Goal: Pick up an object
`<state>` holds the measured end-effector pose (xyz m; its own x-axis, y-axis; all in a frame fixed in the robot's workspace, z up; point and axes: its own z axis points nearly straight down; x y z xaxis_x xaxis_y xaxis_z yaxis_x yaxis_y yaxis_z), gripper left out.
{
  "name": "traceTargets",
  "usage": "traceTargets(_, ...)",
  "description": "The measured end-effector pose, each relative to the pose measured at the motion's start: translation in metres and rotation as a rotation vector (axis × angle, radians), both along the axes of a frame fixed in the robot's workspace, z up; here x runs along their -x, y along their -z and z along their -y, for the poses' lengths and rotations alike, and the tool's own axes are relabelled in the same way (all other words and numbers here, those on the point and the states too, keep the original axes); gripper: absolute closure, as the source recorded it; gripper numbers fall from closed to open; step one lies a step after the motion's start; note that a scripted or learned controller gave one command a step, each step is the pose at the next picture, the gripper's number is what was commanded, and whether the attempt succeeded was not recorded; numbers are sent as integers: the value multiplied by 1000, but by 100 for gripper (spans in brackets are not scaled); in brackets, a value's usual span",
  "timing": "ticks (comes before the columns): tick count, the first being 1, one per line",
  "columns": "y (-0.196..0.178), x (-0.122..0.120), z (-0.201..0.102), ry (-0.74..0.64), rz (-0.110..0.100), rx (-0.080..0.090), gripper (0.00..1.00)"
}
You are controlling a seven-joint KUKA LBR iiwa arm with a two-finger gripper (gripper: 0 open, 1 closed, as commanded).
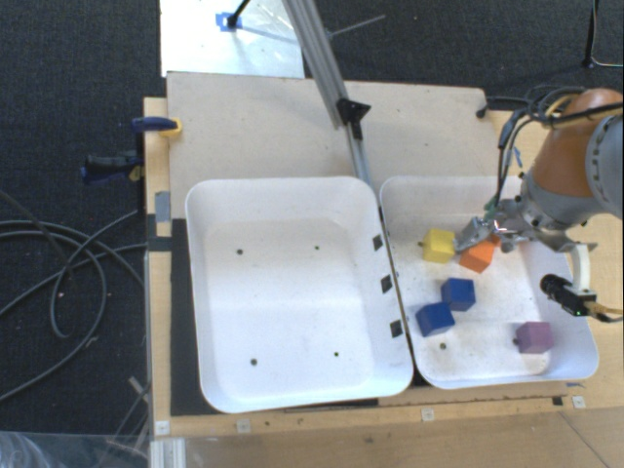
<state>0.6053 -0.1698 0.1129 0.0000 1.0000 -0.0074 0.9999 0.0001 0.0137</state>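
Orange block (479,255) sits in the right bin (487,373), upper middle area, tilted, right under the gripper (485,232). Gripper tip is over the block's upper edge, looks touching or nearly so; can't tell from this angle whether the fingers are spread or closed, or whether the block is actually between them. Block appears to rest on the bin floor, not clearly lifted.

Yellow block (439,246) just left of the orange one, very close, maybe touching. Two blue blocks below: one (458,293) near the bin centre, another (435,318) lower left of it, the two just beside each other. Purple block (533,336) in the lower right corner of the same bin, well apart from the rest.

Arm (575,169) comes in from the right, orange band above the grey wrist, cables looped over it. Small black part with a green light (569,296) hangs off the wrist, above the bin's right rim.

Left bin (210,203) sits beside the right bin, rims touching along the middle. Metal pole (322,52) slants across the bench (253,125) from the top. Blue clamp (117,167) on the bench's left edge. Cables (58,261) on the dark floor, left.
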Motion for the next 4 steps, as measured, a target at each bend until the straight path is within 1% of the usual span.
traceTargets(1, 23, 54, -45, -3, -17, -9, 0)
traceTargets(2, 23, 94, -83, -5, -15, -9, 0)
traceTargets(3, 12, 91, -81, -4, -9, -8, 100)
traceTargets(4, -81, 119, -133, -11, -5, -10, 100)
